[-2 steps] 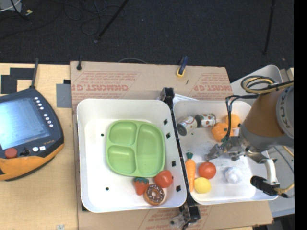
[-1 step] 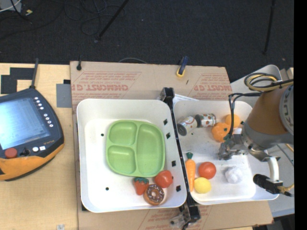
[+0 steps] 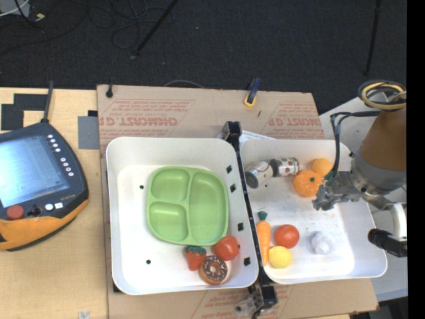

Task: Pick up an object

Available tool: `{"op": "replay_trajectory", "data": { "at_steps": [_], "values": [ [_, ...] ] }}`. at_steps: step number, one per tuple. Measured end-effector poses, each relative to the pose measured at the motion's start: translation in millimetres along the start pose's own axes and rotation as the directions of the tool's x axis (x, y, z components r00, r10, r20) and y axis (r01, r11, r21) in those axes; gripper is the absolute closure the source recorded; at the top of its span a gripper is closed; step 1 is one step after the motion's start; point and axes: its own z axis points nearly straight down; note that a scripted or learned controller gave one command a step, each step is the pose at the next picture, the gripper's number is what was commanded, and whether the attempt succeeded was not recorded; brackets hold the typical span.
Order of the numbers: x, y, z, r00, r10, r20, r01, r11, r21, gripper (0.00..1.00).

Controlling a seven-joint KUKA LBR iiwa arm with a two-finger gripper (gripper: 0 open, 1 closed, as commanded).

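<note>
Over the right bin (image 3: 372,268), the gripper (image 3: 325,198) hovered just beside the orange pumpkin (image 3: 306,183), its grip state impossible to tell, with nothing visibly lifted and the pick not yet done.

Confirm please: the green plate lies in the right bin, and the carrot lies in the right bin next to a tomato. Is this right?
Not quite. The camera view shows the green plate in the left bin, not the right one. The rest holds: the carrot lies in the right bin next to a tomato.

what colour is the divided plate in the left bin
Light green, seen best in the camera view: plate.
</note>
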Motion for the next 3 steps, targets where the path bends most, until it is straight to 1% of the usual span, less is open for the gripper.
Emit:
{"op": "replay_trajectory", "data": {
  "at_steps": [1, 2, 3],
  "values": [
    [-2, -3, -43, 1.000, 0.002, 0.000, -0.002, 1.000, 0.000, 1.00],
    [-4, -2, -68, 1.000, 0.001, 0.000, -0.001, 1.000, 0.001, 1.00],
    [48, -9, -57, 1.000, -0.002, -0.003, 0.002, 1.000, 0.006, 1.00]
  ]
}}
